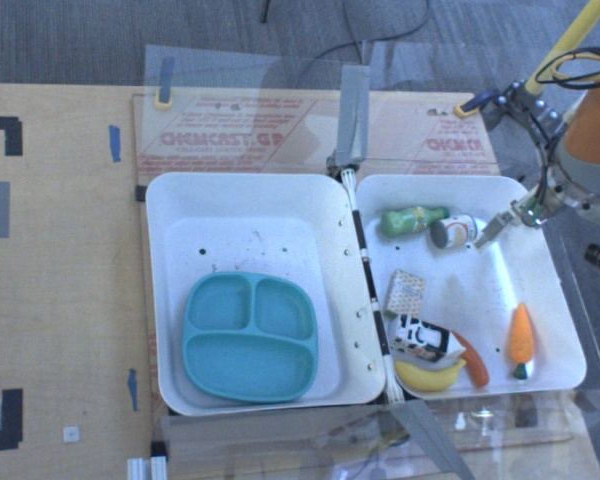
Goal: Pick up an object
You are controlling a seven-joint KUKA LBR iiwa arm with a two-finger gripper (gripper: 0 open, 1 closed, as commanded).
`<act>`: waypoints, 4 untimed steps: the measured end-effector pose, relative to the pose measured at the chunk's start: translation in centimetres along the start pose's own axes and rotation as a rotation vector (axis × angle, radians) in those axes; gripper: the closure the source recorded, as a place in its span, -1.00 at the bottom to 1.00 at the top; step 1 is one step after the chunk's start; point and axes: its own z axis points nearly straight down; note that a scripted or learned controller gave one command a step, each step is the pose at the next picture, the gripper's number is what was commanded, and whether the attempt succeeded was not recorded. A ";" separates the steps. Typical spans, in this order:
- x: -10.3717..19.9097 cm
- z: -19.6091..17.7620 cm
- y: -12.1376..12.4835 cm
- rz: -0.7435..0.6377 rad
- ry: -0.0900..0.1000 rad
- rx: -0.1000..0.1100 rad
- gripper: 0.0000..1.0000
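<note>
Beside fingers [493,228], can [453,231], green bottle [412,220] beyond

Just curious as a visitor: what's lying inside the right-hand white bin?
In the right bin: a green bottle, small can, patterned packet, black-and-white toy, banana, two carrots. The toy covers part of the banana.

**A robot lab bench**

This is a lab test station. Two white bins [352,190] sit on a plywood bench [60,268] marked with black and blue tape [114,143]. Clear plastic sheets [240,78] fence the back, cables [385,8] trail over grey carpet [100,18], and a robot arm [580,138] reaches in.
</note>
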 end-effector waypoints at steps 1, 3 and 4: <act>2.0 5.8 2.6 -0.059 0.001 -0.001 -1.00; 1.9 4.8 6.1 -0.158 0.006 0.015 1.00; 7.6 -6.7 8.7 -0.076 0.001 -0.001 1.00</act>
